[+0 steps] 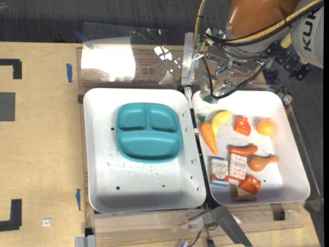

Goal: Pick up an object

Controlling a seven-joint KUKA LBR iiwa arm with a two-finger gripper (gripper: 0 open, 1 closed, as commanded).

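Even, fairly bright light falls from overhead, so the two white bins (97,138) read cleanly and cast only soft, narrow shadows along their rims. A strong white glare sits on the clear plastic sheet (108,66) at the far edge of the surface, washing out detail there. The orange arm housing (257,9) at the top right looks soft and slightly blurred. Colours stay saturated.
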